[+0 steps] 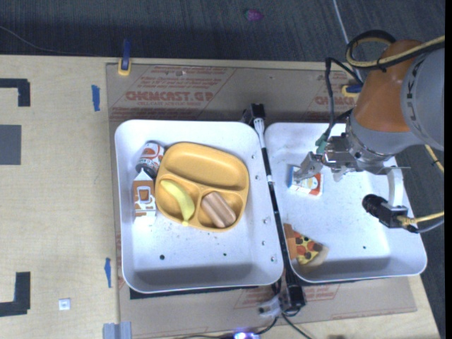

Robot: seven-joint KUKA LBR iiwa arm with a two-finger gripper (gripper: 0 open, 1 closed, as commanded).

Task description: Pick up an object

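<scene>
Pincer (316, 162) above the right bin (367, 260), directly over a small white-and-red carton (306, 183) lying near the bin's left wall, its upper edge apparently just beneath the tips. Whether the pincer stands wide or narrow cannot be told.

A pale wooden bench (56, 210) fills the frame's lower part, and on it lies a brown board (212, 90) printed with red lettering, carrying two shallow white bins side by side, the left bin (134, 260) at centre and the right bin (406, 260) toward the right.
</scene>
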